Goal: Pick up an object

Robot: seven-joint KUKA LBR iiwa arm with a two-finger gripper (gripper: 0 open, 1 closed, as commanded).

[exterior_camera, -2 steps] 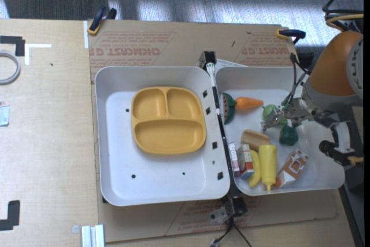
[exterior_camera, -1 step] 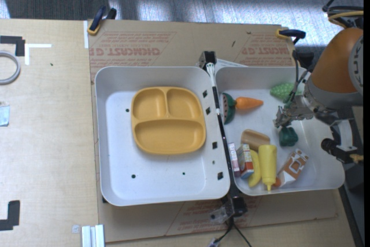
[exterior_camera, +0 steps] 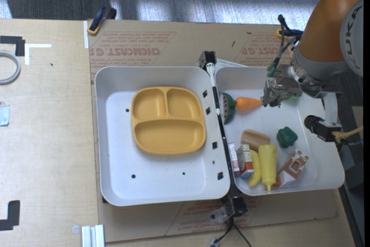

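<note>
From my screen I see the gripper low over the far part of the right bin, its dark fingers pointing down beside the thick end of a toy carrot. I cannot tell whether the fingers are spread or closed, and I see nothing between them. The carrot lies just to the gripper's left, orange body toward it, and on the carrot's far side from the gripper a watermelon slice rests against the divider. Nearer the camera than the gripper, a small green piece sits apart, and beyond it a cluster: a brown bread-like roll, a yellow bottle, a yellow banana under its side, a red-and-white carton and a small brown-and-white box. Well to the gripper's left, in the left bin, a yellow divided plate lies flat.
</note>
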